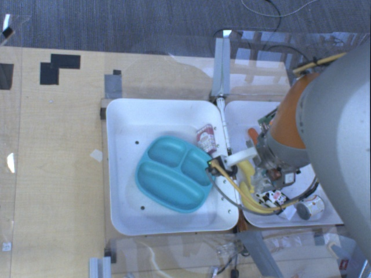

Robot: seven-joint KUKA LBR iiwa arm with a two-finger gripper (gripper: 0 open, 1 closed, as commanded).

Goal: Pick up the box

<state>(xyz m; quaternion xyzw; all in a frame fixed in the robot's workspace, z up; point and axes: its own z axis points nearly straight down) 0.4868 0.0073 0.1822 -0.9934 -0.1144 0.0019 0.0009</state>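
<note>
Hovering low in the right bin (239,116), its spread impossible to tell, the pincer (265,179) has the small white printed box (272,198) just beside it, on its camera-facing side.

Tray (174,175) lies in left bin (124,155), packet (206,138) behind.

Turquoise tray (174,175) in a white bin (124,155); red-and-white packet (206,138) at its 1 o'clock. Pale wooden bench (52,172) bears black squares (58,67). Grey arm (342,138), orange band (287,126).
</note>
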